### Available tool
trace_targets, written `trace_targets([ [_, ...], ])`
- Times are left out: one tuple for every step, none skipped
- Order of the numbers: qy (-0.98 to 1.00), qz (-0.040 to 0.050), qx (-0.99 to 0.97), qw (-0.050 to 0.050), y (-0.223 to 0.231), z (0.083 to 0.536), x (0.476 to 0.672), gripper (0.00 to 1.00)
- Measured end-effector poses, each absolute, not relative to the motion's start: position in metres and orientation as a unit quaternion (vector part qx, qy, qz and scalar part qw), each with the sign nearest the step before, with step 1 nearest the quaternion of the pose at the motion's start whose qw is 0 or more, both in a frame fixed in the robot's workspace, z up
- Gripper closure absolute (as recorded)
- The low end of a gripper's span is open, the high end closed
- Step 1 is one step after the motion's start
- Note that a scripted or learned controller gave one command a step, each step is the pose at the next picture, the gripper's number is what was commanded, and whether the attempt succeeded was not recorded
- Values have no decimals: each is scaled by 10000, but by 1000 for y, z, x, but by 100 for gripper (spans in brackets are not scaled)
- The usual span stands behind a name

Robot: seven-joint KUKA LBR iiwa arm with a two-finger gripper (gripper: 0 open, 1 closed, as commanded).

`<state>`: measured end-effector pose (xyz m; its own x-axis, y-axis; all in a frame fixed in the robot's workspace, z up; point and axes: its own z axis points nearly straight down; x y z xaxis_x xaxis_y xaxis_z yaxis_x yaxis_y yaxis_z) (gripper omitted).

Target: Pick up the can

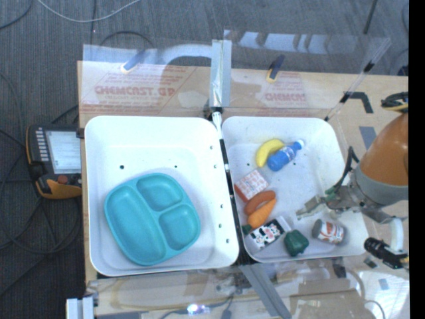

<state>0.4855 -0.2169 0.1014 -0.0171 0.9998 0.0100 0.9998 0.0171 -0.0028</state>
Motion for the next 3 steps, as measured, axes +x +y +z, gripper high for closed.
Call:
trace_targets([
  [-7824, -50, -6228, 8, -215, 92, 488, 0],
  [-8886, -7, -4586, -33, -224, 90, 486, 0],
  [-8705, -30, -4922, -45, -221, 90, 488, 0],
])
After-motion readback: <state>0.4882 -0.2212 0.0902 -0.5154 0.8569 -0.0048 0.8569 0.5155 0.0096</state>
